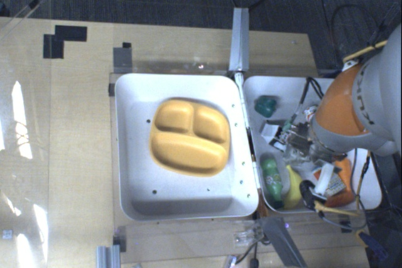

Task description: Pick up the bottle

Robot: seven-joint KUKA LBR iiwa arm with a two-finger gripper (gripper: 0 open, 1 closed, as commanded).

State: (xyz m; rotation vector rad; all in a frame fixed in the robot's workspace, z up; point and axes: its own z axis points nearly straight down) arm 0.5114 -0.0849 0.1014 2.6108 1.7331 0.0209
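Hiding tool [294,146] tips, arm [352,110] overhangs right bin [251,94]; finger state unreadable; green bottle [272,174] partly visible.

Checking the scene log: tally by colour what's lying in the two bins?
Yellow: 2, the divided tray in the left bin and a small item in the right bin
Green: 2, the bottle and a dark green lump, both in the right bin
Orange: 1, an item partly hidden under the arm
Total: 5 clearly visible; more may sit beneath the arm.

yellow divided tray [190,136] in left bin [129,154] | teal object [266,105] in right bin [251,94]
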